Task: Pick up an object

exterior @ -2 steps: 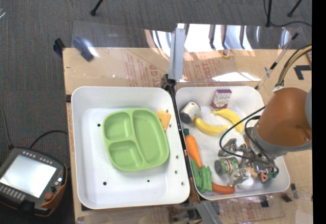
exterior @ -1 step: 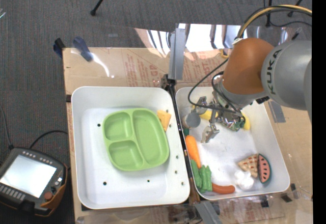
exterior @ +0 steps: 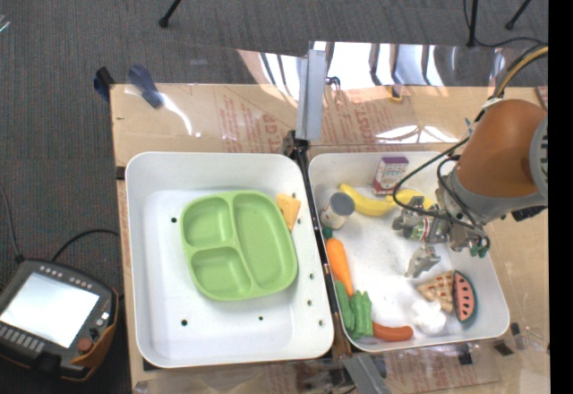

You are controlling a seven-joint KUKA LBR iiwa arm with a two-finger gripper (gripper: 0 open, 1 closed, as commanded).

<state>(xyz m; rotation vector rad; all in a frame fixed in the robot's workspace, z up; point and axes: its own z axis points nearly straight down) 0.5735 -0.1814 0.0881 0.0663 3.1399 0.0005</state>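
Jaws (exterior: 423, 260) hang over the right bin (exterior: 497, 294); we cannot tell if they are open. Just below them lies the waffle (exterior: 438, 288), touching the watermelon slice (exterior: 464, 295). Farther up lies the banana (exterior: 376, 202), pointing sideways.

There are two white bins: the left bin (exterior: 143, 204) and the right bin (exterior: 497, 294). There is one green plate (exterior: 237, 244), one banana (exterior: 372, 202), one carrot (exterior: 338, 262), one watermelon slice (exterior: 465, 295) and one waffle (exterior: 438, 287).
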